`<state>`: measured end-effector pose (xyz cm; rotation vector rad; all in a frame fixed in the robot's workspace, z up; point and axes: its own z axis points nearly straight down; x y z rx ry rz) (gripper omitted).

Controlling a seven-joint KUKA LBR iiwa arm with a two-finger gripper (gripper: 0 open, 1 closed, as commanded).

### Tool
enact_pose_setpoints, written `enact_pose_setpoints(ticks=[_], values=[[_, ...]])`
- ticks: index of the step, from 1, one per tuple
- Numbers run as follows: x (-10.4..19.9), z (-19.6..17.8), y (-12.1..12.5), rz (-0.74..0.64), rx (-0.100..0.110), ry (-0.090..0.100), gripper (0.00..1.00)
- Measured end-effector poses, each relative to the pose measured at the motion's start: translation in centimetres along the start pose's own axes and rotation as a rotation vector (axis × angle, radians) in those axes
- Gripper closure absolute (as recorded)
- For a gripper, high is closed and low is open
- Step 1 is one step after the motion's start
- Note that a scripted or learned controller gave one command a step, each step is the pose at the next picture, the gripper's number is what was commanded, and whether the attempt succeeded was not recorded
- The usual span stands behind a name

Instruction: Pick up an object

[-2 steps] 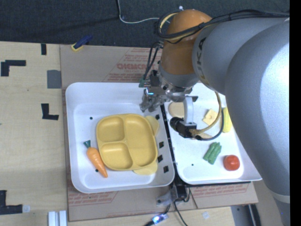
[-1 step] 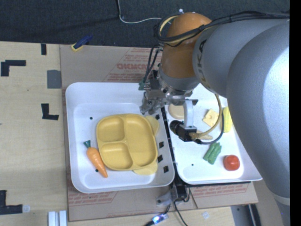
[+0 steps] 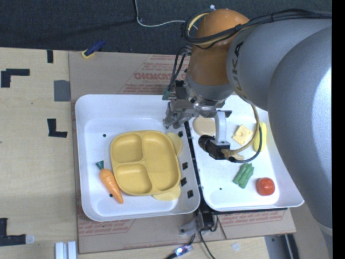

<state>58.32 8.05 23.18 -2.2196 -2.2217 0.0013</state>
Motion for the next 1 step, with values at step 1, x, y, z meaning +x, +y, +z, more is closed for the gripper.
enact_pose_setpoints(ticks=[1], values=[[0.15,0.27,1.58,-0.002,0.0,0.0,1.0]])
